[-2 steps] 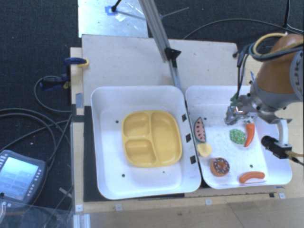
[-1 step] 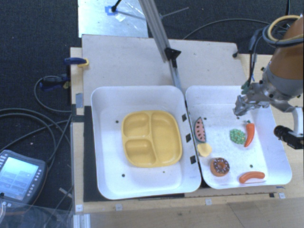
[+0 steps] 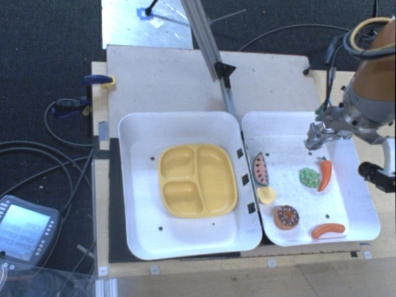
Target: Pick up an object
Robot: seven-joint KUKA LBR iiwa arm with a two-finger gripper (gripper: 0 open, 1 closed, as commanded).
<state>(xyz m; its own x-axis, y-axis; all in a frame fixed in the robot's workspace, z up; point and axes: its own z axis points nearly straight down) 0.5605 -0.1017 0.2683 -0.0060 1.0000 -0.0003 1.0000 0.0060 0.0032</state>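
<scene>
Directly below the gripper (image 3: 314, 140) lie the green broccoli piece (image 3: 309, 177) and, touching its right side, the orange carrot (image 3: 324, 173); we take either as the likely target. We cannot tell how the jaws stand. We judge a good pick descends squarely over one toy, clear of the other. Outward from the broccoli: a glossy sausage (image 3: 328, 230), ringed donut (image 3: 286, 217), pale yellow piece (image 3: 266, 195), watermelon wedge (image 3: 260, 169), all smooth plastic in the right bin (image 3: 365, 218); beyond, a compartmented yellow tray (image 3: 198, 180).
</scene>
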